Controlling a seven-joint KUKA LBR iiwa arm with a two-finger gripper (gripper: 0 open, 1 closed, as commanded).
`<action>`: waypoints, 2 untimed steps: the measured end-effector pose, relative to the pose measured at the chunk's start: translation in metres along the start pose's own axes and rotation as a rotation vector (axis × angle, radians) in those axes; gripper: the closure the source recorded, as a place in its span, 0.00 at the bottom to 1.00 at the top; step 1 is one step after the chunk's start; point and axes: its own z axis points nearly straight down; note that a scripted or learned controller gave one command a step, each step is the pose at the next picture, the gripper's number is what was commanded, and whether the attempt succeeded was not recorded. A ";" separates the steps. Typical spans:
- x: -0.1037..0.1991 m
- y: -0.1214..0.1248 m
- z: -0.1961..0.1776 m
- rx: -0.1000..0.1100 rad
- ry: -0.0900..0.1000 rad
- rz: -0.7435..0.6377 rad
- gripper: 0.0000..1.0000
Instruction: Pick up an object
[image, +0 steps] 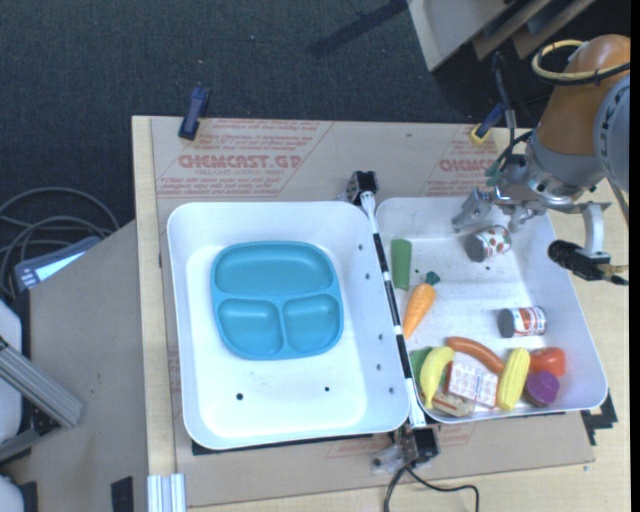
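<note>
Fingers (497, 222) hang spread around a small red-and-white object (492, 241) near the right bin (580, 330)'s far edge, not visibly clamped. Risk, I judge: the rounded object could roll or squirt free as they close.

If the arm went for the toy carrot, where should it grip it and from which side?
Grip the carrot across its thicker orange body, just below the green top, coming straight down. It lies flat and slanted, apart from the green block, so closing across its width looks easiest.
</note>
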 end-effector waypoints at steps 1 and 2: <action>0.010 0.006 -0.011 0.000 0.000 0.000 0.00; 0.006 0.006 -0.018 0.000 0.000 0.000 0.00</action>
